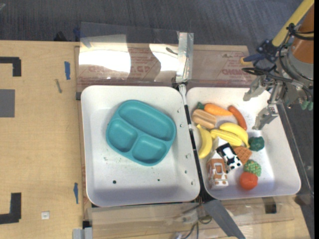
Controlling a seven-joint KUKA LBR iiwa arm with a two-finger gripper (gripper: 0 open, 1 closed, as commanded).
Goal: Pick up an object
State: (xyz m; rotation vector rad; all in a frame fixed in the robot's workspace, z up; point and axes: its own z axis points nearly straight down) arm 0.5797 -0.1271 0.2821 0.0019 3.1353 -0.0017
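Note:
The right bin (279,180) holds a heap of toy foods: a yellow banana (230,132), an orange carrot (218,109), a tan bread roll (204,117), an orange sausage (238,116), a green broccoli (256,143), a red tomato (248,181) and a black-and-white cow (228,156). My gripper (257,107) hangs over the bin's far right part, just right of the sausage and above the broccoli. Its two fingers stand apart, open, with nothing between them.
The left bin (94,173) carries a teal divided plate (141,132). A brown-and-white toy block (218,173) and a waffle piece (243,155) lie near the right bin's front. A ridge (188,133) separates the bins. Cables and a blue clamp (256,59) sit behind the gripper.

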